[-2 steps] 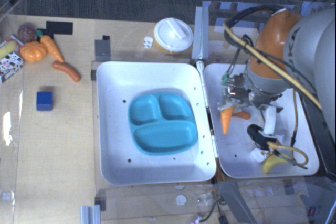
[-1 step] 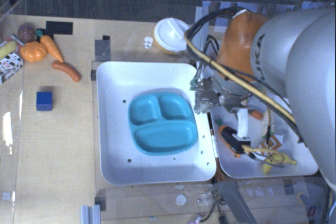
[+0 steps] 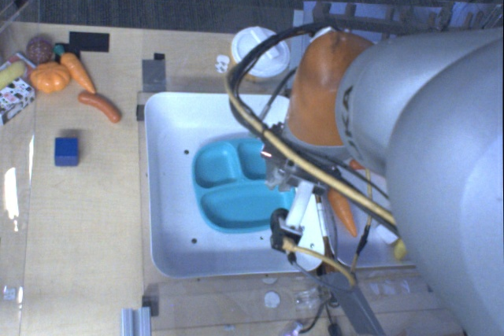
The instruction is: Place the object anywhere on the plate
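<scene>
Gripper is hanging over the right edge of the blue plate, mostly masked by cables & wrist, so can't tell if it's open or closed, or gripping anything. Just right of it an orange carrot-like piece, prob. the object, seems to be lying in the white bin, beside the plate, not on it. Doing this well, imo: centring over the carrot's mid-length, closing across its narrow width, lifting clear of the plate rim, shifting left over a compartment, releasing low. Far left, outside the bin, a blue cube is sitting well apart.
</scene>
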You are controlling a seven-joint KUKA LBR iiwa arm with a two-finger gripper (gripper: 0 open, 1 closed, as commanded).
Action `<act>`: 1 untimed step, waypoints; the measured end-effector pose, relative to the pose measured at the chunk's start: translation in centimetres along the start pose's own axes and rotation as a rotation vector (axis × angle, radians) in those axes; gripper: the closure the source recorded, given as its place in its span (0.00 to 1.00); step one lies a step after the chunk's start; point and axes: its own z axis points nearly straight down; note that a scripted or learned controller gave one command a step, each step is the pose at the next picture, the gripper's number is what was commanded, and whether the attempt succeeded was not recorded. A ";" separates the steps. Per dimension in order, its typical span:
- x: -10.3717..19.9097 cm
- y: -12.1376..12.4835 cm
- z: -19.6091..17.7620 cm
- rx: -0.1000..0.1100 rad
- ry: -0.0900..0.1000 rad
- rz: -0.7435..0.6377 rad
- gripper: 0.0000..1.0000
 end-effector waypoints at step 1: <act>9.8 1.0 -7.0 -0.002 0.000 0.177 1.00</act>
